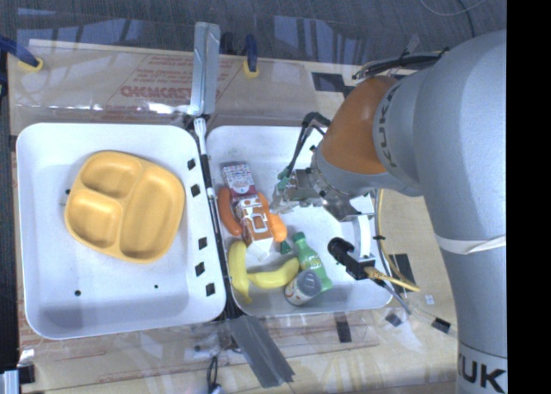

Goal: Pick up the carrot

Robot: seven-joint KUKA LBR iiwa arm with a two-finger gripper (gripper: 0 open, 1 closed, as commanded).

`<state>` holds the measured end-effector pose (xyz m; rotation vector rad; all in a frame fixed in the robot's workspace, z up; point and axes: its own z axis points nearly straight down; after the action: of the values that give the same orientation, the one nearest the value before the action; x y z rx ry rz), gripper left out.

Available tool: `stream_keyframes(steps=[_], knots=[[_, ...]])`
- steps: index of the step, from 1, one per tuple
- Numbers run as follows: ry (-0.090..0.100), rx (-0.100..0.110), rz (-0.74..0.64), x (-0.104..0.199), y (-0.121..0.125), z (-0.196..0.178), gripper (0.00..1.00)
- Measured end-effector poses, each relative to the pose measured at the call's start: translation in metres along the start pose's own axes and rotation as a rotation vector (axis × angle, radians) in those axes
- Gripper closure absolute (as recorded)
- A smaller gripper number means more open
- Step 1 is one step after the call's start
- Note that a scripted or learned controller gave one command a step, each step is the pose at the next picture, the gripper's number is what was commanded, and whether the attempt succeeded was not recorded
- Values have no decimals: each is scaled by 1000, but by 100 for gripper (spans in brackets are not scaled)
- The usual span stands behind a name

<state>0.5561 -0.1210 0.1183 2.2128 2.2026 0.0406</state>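
Observation:
The carrot [277,227] is a short orange piece in the middle of the right bin [258,138], partly covered by a small orange and white carton [252,214]. My gripper [287,192] hangs just above and a little behind the carrot, close to its upper right end. The grey wrist and the orange band hide most of the gripper. Nothing shows between the gripper and the carrot.
A brown sausage [225,209] and a dark packet [237,176] lie to the carrot's left. A banana [258,275], a green bottle [306,256] and a small tin [301,291] lie nearer the front. The left bin [43,298] holds a yellow divided plate [125,205].

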Motion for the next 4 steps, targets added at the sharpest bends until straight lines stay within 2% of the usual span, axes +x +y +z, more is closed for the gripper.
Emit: stream_keyframes(steps=[1, 2, 3, 4], knots=[[-18, -6, 145, -64, -52, 11, 100], [-7, 29, 149, -62, -63, 19, 0], [-3, 33, -80, 2, -26, -55, 0], [-3, 33, -80, 2, -26, -55, 0]])
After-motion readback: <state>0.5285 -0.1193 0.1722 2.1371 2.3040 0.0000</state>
